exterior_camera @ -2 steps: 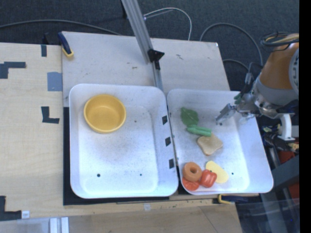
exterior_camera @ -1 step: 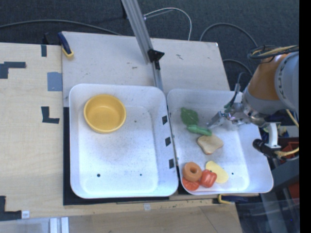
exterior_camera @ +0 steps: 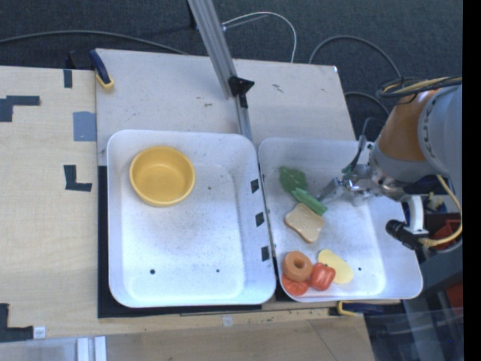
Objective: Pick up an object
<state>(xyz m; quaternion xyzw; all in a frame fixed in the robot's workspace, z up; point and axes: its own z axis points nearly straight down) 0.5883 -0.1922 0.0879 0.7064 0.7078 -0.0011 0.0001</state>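
Toy food crowds the right-hand bin (exterior_camera: 398,277), which is why I judge the arm has gone there for its pick. Nearest the camera, along the front wall, a brown doughnut ring (exterior_camera: 297,265) rests against a red pepper-like piece (exterior_camera: 322,277), with a flat yellow piece (exterior_camera: 337,265) touching behind them — a tight cluster that would be awkward to grasp cleanly. Just beyond lies a tan slice of toast (exterior_camera: 304,222), flat and apart from the cluster. Past that sits a green vegetable piece (exterior_camera: 299,187), long and leafy, running diagonally toward the gripper (exterior_camera: 336,189). I see the gripper low over the bin floor, its tips just beside the green piece's near end; whether they are spread or pressed together I cannot tell at this angle, and nothing shows held between them. The grey arm with its orange band (exterior_camera: 402,130) leans in from the right. Across the divider, the left bin (exterior_camera: 188,277) carries one upright yellow bowl (exterior_camera: 161,175) — well apart from the arm.
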